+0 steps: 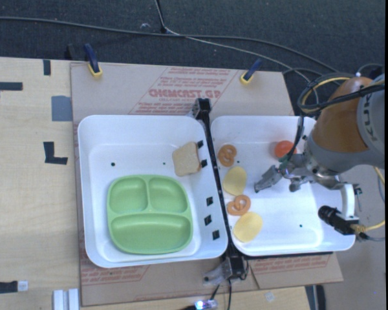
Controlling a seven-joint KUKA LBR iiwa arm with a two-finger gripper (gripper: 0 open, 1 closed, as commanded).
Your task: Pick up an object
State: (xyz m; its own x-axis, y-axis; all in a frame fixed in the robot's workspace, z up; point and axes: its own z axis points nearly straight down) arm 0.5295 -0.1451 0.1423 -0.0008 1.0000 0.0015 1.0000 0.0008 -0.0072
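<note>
I am watching the gripper (pixel 269 181) hanging low over the right bin (pixel 291 237), reaching in from the right. The fingers are pointing toward the divider; the near one is showing as a dark prong, but I cannot tell how far apart they are standing. Nothing is showing between them, so I am logging no grasp.

Candidates are lying mostly beyond the fingertips, toward the divider. The pale yellow chip (pixel 235 181) is sitting just past the tips, closest of all, its long axis running roughly up-down in the view, across the fingers' line of reach. The lower pretzel ring (pixel 239 205) is lying just below that, the upper pretzel ring (pixel 227 154) above it, and the yellow disc (pixel 247 227) further down. The red piece (pixel 283 149) is sitting back behind the tips, beside the wrist.

My judgement: a short advance onward and down is what the nearest pick needs.
</note>
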